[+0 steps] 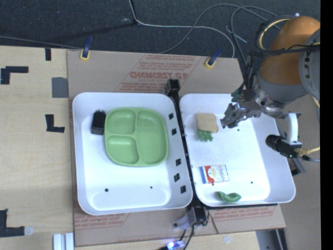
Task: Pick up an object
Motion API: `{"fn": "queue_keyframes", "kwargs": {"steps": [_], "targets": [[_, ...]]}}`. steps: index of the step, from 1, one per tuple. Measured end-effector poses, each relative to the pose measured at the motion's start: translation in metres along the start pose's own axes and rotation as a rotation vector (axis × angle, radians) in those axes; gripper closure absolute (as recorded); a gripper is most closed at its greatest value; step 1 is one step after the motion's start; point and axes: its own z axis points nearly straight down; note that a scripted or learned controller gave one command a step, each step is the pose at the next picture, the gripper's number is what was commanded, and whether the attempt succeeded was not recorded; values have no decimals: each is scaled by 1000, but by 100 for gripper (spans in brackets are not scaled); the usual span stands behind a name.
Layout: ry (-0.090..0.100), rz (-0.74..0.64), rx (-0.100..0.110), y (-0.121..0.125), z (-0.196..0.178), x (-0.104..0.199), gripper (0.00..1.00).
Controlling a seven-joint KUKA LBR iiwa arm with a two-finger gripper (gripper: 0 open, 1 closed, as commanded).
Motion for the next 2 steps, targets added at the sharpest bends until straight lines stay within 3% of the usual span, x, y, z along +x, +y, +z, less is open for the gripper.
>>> {"fn": "queue_keyframes", "kwargs": {"steps": [1, 2], "targets": [[0, -1, 1, 10, -1, 58, 100], [-1, 0, 0, 37, 9, 106, 100]]}}
